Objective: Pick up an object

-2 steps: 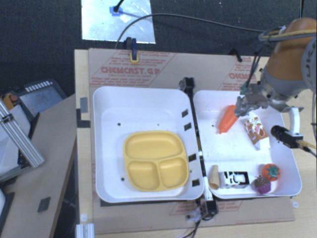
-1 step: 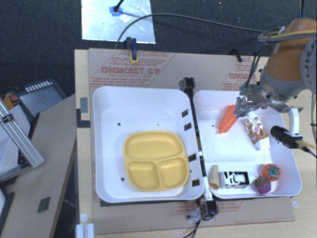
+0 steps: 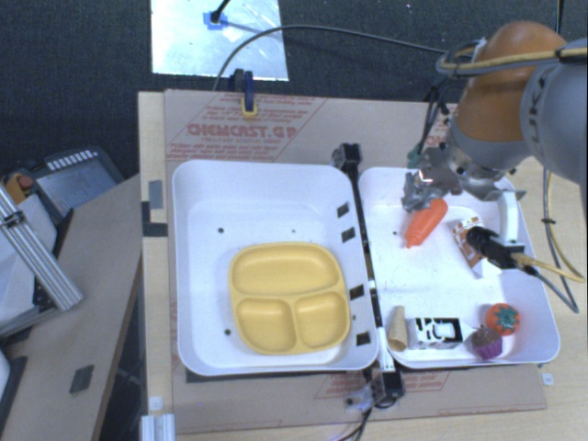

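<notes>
An orange toy carrot lies slanted in the upper middle of the right bin. My gripper hangs directly over the carrot's upper end, touching or just above it. The arm's grey wrist and orange band reach in from the upper right. Further objects lie in the same bin: a brown and white packet to the right of the carrot, a small orange fruit and a purple item in the near right corner, and a tan cone beside a black and white card at the near edge.
The left bin holds a yellow divided plate. A black divider runs between the two bins. Cables trail along the right bin's right edge. A clamp sits at the bench's far edge.
</notes>
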Controlling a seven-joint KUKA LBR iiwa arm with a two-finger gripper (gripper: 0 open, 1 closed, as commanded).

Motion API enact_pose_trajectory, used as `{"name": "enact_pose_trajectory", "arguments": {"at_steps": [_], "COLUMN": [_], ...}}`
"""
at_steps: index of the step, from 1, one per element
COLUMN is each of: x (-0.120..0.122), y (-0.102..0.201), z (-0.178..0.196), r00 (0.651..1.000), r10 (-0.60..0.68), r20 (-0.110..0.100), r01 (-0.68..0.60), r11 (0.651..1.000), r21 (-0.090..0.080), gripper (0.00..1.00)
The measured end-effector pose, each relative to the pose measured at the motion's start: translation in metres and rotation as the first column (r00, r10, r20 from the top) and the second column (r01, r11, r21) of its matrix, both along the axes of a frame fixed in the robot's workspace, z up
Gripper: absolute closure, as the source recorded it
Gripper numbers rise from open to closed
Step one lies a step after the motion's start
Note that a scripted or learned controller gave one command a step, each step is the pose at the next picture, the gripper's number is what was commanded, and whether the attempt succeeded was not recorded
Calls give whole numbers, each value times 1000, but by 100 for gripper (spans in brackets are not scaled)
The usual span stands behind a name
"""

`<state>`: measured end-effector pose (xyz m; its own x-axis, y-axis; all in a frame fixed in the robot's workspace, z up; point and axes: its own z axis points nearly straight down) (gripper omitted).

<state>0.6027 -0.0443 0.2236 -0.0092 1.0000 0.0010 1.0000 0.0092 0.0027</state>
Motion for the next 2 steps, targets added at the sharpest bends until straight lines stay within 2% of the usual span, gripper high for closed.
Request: {"name": "enact_pose_trajectory", "arguments": {"at_steps": [1,2], "x": [6,17], "y": [56,100], "z": [11,5], "r00": [1000,1000], "r10": [1,-1], "r20": [0,0], "r01": [-1,1], "r11": [1000,1000], "r21": [1,0], "gripper": [100,100]}}
